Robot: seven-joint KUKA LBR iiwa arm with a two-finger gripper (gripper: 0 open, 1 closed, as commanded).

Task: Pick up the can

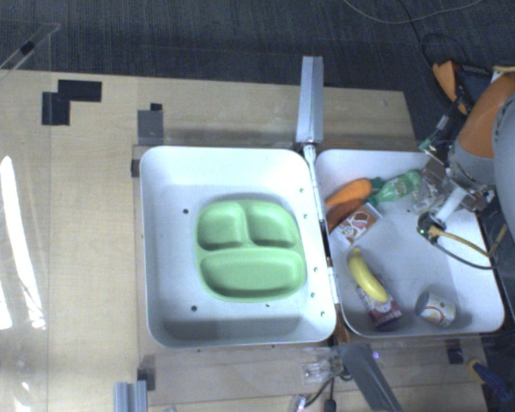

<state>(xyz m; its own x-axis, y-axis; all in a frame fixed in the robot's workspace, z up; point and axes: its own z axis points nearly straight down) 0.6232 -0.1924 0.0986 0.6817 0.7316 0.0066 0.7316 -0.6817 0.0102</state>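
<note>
The gripper hovers over the right bin, apparently carrying nothing; whether it is parted cannot be told. The can lies near the bin's front corner; the approach seems underway, calling next for a reach toward it.

Pale wooden bench with a glossy sheen at left. Directly on it: two shallow white plastic bins side by side, left bin and right bin, touching along a shared edge; grey metal upright bracket behind their junction; black L-shaped tape mark near the back left corner.
</note>
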